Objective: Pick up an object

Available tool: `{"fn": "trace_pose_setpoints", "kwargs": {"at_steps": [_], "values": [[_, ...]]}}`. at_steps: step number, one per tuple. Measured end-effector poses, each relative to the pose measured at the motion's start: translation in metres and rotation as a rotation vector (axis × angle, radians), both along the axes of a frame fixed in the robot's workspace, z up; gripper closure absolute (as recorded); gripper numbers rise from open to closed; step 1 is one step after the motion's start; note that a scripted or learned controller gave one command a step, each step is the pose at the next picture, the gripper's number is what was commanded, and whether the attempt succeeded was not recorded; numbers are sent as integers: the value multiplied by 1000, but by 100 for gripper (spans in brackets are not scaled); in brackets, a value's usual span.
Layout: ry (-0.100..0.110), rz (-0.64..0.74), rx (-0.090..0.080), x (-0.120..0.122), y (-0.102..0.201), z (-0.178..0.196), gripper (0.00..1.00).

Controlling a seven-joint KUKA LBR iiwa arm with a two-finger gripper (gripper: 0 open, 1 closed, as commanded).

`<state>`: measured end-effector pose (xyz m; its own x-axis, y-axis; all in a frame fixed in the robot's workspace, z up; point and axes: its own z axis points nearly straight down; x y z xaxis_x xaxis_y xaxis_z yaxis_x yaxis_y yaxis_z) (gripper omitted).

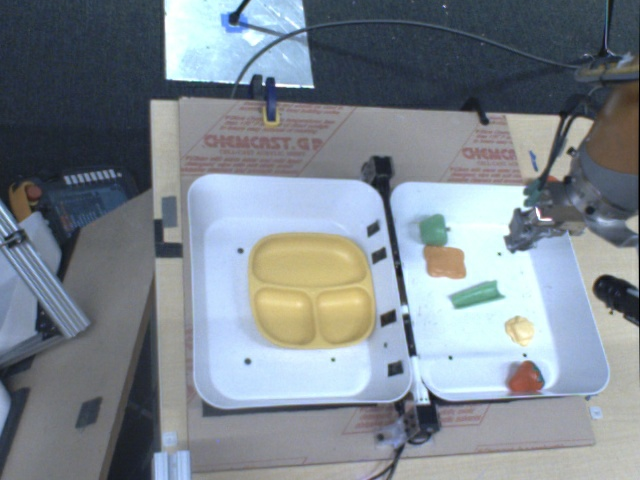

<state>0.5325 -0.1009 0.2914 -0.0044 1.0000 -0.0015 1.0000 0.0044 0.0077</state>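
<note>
The right bin (572, 298) holds several small objects: a green round piece (433, 230), an orange flat piece (446, 262), a green elongated piece (473, 294), a pale yellow piece (518, 329) and a red-orange piece (525, 376). My gripper (523, 232) hangs over the bin's far right part, to the right of the green round piece and clear of all the objects. Nothing shows between its fingers.
The left bin (215, 268) holds a yellow divided tray (308, 288). A black hinge strip (390, 268) runs between the bins. Cables cross the dark floor behind the bench. Grey equipment stands at the left edge.
</note>
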Motion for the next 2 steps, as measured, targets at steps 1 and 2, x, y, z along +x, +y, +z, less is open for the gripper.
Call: {"fn": "trace_pose_setpoints", "kwargs": {"at_steps": [1, 2], "values": [[5, 6, 3, 5, 62, -14, 100], [6, 6, 4, 1, 122, -30, 100]]}}
